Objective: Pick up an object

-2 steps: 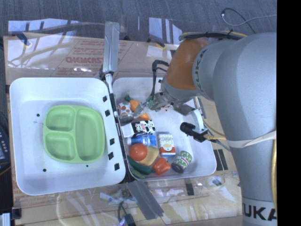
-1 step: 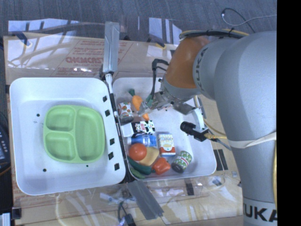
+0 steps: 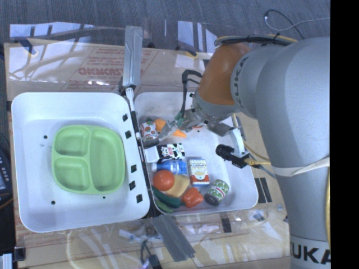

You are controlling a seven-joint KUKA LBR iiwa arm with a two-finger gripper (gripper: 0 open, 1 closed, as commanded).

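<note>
My gripper (image 3: 183, 120) hangs low over the back of the right bin (image 3: 244, 178), under the orange wrist band. Just below it lie a small orange piece (image 3: 179, 132) and another orange item (image 3: 160, 125), beside a small printed can (image 3: 148, 130). I cannot tell whether the gripper touches the orange piece. Further forward sit a black-and-white cow-print box (image 3: 171, 151), a blue packet (image 3: 171, 166), a red-labelled box (image 3: 198, 171), a red ball (image 3: 164, 180), a yellow piece (image 3: 180, 186), a red toy (image 3: 192, 197) and a green-patterned can (image 3: 217, 191).
The left bin (image 3: 28, 116) holds a green divided plate (image 3: 88, 159). A metal divider (image 3: 132, 60) runs between the bins at the back. The grey arm (image 3: 291, 105) covers the right bin's right side. A black fitting (image 3: 230, 154) with cable juts over that bin.
</note>
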